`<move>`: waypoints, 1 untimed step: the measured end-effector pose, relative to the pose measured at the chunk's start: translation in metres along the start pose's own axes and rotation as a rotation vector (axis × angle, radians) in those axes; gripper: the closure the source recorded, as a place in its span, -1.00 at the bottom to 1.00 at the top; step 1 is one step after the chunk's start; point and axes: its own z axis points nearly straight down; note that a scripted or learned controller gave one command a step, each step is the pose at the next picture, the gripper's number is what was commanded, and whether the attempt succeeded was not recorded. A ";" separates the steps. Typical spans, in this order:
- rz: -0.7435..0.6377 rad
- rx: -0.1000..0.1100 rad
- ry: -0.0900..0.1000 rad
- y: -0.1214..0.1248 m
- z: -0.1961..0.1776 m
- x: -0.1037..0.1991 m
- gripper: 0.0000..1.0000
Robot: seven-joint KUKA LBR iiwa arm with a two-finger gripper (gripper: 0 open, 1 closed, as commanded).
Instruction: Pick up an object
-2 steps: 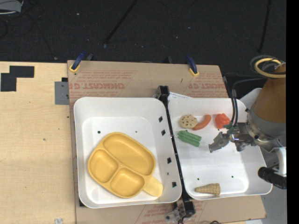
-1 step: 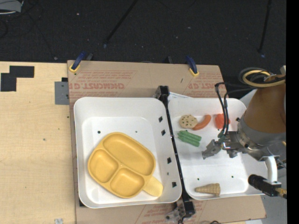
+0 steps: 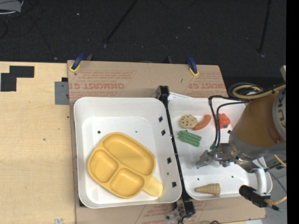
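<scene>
The end effector [image 3: 204, 161] hangs low in the right bin [image 3: 224, 197], perhaps touching nothing, near green beans [image 3: 189, 137].

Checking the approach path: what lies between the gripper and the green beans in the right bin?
Nothing: in the camera view, just bare white bin floor separates the gripper from the green beans.

Green bean pod [image 3: 189, 137] lies flat in the right bin [image 3: 219, 197], beside the divider.
</scene>
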 end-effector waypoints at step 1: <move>0.002 -0.004 -0.001 0.001 -0.012 -0.001 1.00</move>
